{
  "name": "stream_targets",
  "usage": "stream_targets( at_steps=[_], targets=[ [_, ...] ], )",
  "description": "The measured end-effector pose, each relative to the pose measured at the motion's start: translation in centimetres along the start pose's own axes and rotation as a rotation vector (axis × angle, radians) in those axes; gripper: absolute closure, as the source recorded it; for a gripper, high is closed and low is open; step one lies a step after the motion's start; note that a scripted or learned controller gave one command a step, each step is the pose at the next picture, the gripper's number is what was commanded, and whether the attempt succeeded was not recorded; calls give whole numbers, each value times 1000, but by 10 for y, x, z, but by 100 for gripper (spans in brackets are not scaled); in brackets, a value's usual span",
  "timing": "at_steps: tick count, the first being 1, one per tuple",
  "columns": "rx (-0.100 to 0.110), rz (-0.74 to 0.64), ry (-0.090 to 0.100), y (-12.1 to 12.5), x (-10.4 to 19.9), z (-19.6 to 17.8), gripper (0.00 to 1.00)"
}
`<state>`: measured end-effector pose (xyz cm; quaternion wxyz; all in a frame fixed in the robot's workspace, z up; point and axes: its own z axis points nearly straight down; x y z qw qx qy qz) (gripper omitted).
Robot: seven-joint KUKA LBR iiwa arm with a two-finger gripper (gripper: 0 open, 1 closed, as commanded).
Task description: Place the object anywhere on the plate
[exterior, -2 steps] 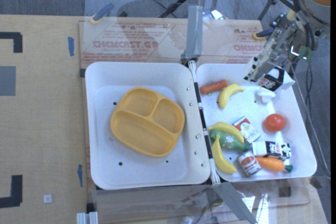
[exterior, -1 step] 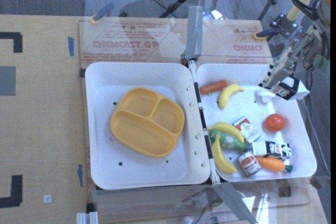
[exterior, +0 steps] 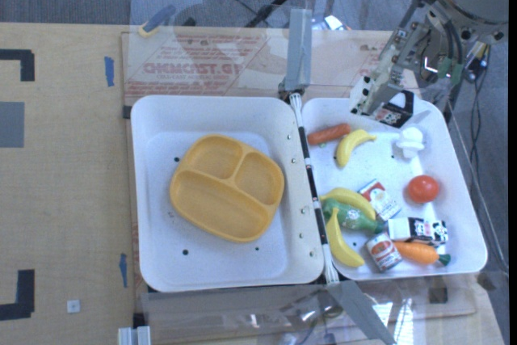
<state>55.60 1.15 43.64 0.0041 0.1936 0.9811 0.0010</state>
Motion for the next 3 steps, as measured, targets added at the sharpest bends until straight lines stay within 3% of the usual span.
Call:
stream_targets(
  at_steps=[1, 2, 3],
  targets=[
    [1, -50, 5, 83, -9, 130, 100],
    [1, -280, 8, 128, 20, 195, 100],
    [0, -279, 7, 128, 19, 194, 0]
  ],
)
